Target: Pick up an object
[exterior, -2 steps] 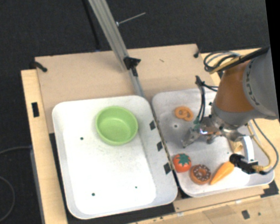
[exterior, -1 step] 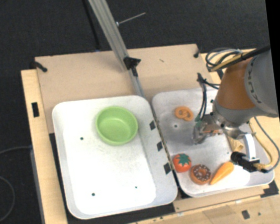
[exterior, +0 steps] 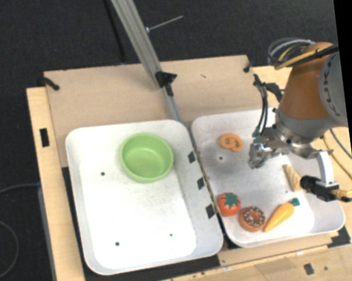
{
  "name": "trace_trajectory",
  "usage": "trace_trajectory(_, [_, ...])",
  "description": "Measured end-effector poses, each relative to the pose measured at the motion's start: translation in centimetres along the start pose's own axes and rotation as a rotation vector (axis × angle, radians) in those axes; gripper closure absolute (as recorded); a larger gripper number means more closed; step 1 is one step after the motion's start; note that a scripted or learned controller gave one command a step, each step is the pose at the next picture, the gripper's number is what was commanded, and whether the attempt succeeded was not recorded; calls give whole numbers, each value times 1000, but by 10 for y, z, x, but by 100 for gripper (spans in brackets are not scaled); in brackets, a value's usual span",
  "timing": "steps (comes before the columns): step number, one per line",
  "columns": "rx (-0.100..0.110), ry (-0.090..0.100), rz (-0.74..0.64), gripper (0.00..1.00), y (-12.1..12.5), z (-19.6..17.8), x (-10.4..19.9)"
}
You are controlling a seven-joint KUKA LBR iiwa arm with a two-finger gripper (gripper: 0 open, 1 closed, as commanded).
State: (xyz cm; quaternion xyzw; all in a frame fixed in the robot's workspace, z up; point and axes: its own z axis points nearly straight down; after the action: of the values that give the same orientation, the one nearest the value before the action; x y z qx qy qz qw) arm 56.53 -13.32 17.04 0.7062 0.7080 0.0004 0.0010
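Approach step: gripper [exterior: 258, 156] hovers just right of the orange ring [exterior: 230, 141]; jaw state cannot be told. Next move: descend squarely onto one object.

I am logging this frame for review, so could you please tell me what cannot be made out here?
- Tool, camera view: too small and dark to read its state or whether it carries anything.
- Arm: cut off by the right edge.
- Tan stick in the right bin: partly covered by a black cable part; identity unclear.
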Motion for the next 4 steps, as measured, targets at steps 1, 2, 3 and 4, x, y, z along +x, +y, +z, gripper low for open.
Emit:
trace_trajectory(1, [-5, -1, 1, 100, -1, -47, -9])
trace_trajectory(2, [-5, -1, -2, 100, 5, -92, -12])
trace_trajectory(3, [-1, 1, -5, 100, 17, -91, 46])
trace_trajectory(4, [-1, 1, -5, 100, 35, -84, 106])
